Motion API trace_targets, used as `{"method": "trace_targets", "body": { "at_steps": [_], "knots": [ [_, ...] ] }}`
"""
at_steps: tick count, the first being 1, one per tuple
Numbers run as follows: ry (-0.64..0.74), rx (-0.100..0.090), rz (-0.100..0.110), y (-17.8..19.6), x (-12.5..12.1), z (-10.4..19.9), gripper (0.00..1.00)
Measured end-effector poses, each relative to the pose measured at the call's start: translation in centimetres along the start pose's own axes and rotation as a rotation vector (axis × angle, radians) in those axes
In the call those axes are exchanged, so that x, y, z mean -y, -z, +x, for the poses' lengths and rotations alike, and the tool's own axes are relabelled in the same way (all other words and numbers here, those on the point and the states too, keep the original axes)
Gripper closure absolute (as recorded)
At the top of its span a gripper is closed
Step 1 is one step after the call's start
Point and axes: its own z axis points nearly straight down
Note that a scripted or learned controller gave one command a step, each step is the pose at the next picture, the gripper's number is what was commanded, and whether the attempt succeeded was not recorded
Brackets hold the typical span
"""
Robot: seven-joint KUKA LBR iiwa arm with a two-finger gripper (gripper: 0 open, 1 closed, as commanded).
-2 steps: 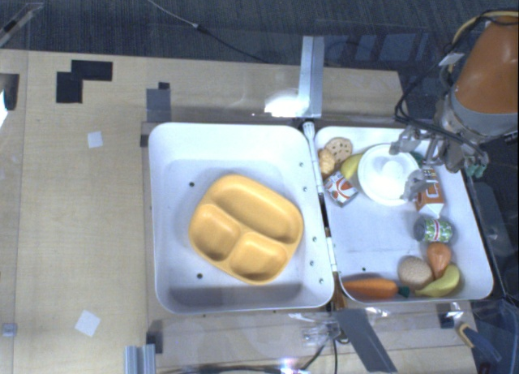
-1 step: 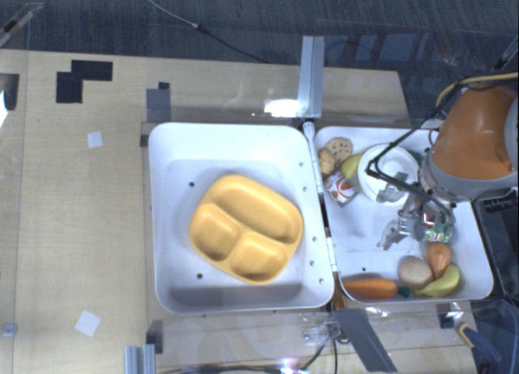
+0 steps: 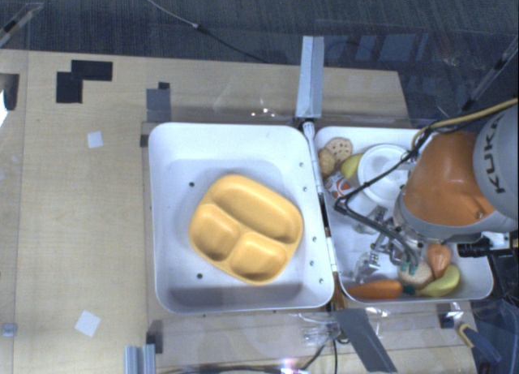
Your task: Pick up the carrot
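**Arm low over the right bin, carrot at the near wall**

The landmark here is the right bin (image 3: pixel 486 287), a shallow white tray with rounded corners. Against its near wall lies the carrot (image 3: pixel 375 289), a smooth orange piece, long and lying flat. Just beside it, toward the near right corner, sits a small crowded group: a yellow-green banana (image 3: pixel 442 284), a pale round item that is hard to name, and an orange-red piece (image 3: pixel 439 259), partly under the arm.

Above the carrot hangs the gripper (image 3: pixel 381 252), a tangle of grey metal and black cables. I cannot tell how the jaws stand; the parts are too small and cluttered. Nothing shows between them.

The orange band (image 3: pixel 442 182) of the arm covers much of the bin's right half. At the far side of the bin are a white bowl (image 3: pixel 379 165), partly hidden, and a speckled cookie (image 3: pixel 336 151) in the far left corner.

Left of this bin, the other bin (image 3: pixel 174 283) holds a glossy yellow divided plate (image 3: pixel 246 227) with three compartments.
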Motion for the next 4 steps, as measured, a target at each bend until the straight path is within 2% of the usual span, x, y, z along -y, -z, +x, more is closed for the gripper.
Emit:
{"method": "trace_targets", "body": {
  "at_steps": [1, 2, 3, 4],
  "knots": [
    [0.051, 0.001, -0.001, 0.0, -0.1, 0.0, 0.00],
    [-0.160, -0.008, 0.002, 0.9, 0.7, 0.0, 0.00],
    [-0.326, -0.007, 0.002, 0.0, 0.7, 0.0, 0.00],
    [-0.535, -0.007, 0.001, -0.3, -1.8, -8.0, 0.00]
  ]
}}
